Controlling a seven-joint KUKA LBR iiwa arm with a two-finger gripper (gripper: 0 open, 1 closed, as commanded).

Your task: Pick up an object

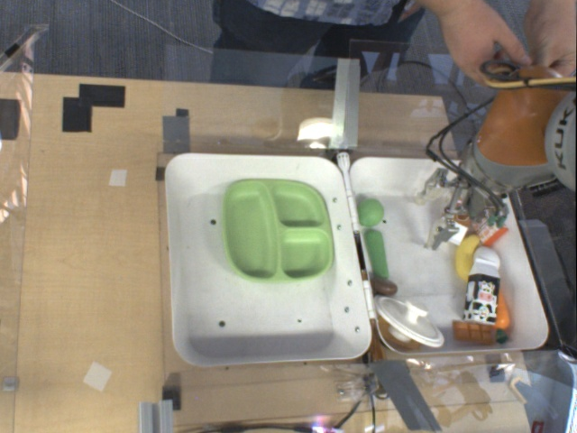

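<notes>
Arm: the grey arm with its orange band [518,138] reached in from the right and hung over the right-hand bin's upper right part.
Gripper: the metal two-finger gripper [457,216] pointed down into the right bin — its fingers stood apart, one near the bin's top wall and the other just above the banana, with nothing between them.
Right bin: the shallow white right bin [406,183] held all the loose objects, gathered along its left wall and lower right corner.
Banana: a small yellow toy banana [464,253] lay just below the gripper, beside the bottle's cap.
Bottle: a white plastic bottle with a black-and-white cow label [483,289] lay along the right wall.
Orange pieces: an orange carrot-like piece [492,235] sat above the bottle — a brown-orange block [473,333] sat at its foot.
Green tool: a green plastic utensil with a rounded head [372,239] lay along the divider, a dark brown piece [385,287] at its lower end.
Bowl: a white lidded bowl [407,321] rested in the lower left corner.
Left bin: the shallow white left bin [194,332] held a green three-compartment plate [276,229] near its centre.
Person: a hand [482,34] showed above the arm at the top right.
</notes>
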